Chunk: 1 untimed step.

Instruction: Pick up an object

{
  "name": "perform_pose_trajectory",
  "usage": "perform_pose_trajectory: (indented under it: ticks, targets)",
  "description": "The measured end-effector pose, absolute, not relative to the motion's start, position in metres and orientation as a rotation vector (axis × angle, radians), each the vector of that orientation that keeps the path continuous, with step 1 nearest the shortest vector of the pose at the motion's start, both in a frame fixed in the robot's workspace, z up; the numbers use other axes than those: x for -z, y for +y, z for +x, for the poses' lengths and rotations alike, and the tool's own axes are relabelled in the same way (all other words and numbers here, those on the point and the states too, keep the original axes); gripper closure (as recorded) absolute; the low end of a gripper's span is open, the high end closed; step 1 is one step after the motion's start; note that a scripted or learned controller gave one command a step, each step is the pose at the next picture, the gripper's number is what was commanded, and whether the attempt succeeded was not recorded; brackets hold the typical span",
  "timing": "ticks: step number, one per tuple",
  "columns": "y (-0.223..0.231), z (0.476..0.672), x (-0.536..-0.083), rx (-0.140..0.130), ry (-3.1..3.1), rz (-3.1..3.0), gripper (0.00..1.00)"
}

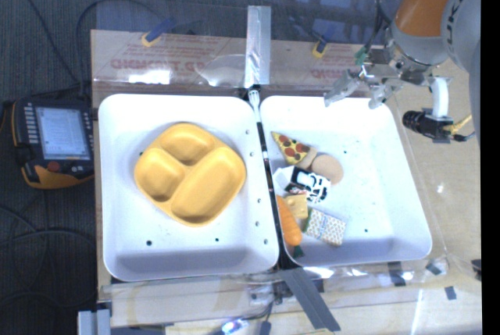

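Your gripper (pixel 361 87) hangs over the far rim of the right bin (pixel 391 193), fingers spread apart, nothing between them. The small things, pizza slice (pixel 291 146) to carrot (pixel 290 230), lie in 1 cluster along that bin's left wall, near-left of the gripper.

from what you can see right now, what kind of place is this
Probably a robotics lab bench set up for grasping trials: two white bins side by side, toy food such as a pizza slice and carrot, and a teach pendant on carpet beside the bench.
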State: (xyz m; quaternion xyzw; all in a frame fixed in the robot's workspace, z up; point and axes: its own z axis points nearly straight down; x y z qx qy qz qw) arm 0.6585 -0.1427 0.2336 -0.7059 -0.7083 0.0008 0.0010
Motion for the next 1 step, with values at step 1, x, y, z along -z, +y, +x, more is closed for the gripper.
perform_pose_trajectory:
  ticks: [1]
  targets:
    - [-0.126,0.596,-0.1003,0.016,-2.313,-2.14,0.0]
